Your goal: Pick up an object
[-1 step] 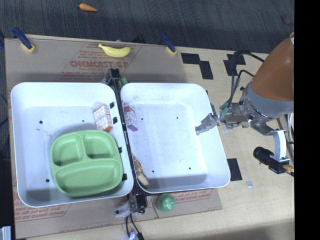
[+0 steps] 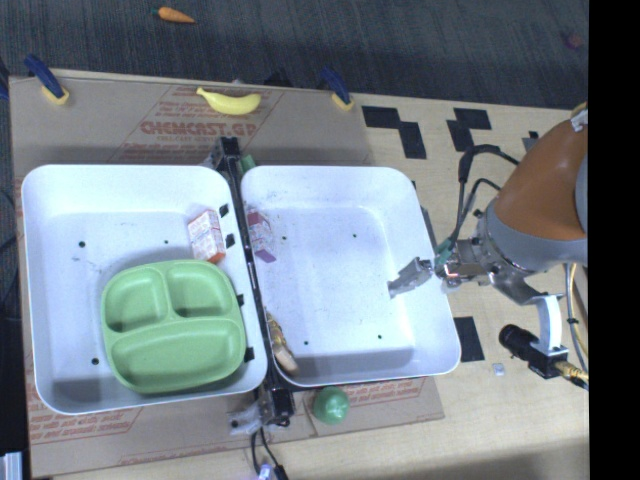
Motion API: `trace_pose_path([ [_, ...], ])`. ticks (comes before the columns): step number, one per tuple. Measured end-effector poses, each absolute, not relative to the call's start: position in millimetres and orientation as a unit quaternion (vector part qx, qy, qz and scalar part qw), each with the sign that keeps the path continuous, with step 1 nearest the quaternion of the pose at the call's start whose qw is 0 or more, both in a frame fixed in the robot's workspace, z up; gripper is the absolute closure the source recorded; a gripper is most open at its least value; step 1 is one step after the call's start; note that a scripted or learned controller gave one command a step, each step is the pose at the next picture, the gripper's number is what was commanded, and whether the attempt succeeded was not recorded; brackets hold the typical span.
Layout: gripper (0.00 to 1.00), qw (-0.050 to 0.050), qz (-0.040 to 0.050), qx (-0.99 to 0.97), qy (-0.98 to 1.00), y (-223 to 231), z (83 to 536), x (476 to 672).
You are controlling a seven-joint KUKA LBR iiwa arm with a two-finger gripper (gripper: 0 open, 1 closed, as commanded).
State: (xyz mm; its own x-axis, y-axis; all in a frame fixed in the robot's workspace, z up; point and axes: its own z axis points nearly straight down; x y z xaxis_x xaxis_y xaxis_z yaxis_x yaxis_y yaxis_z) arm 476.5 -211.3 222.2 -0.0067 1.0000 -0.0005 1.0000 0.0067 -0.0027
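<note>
Two white bins sit side by side on the worktop; the hand [image 2: 408, 276] hovers over the right bin's [image 2: 330, 358] right side, nothing seen between its fingers, whose spacing cannot be judged. Approach step: candidates, a green tray [image 2: 175, 323] and small carton [image 2: 206, 235], lie in the left bin [image 2: 60, 193], so the next move calls for travel leftward and descent.

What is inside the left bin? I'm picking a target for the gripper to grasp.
The left bin holds a green divided tray and a small red-and-white carton behind it. Whatever lies under the tray is covered.
</note>
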Motion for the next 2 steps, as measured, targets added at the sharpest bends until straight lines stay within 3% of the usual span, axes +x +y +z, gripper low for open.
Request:
trace_pose_path([
  [1,0.00,0.003,0.0017,-0.705,-0.710,-210.3,124.7,528.6],
  [2,0.00,0.002,0.0010,-0.705,-0.709,-172.7,109.9,475.7],
])
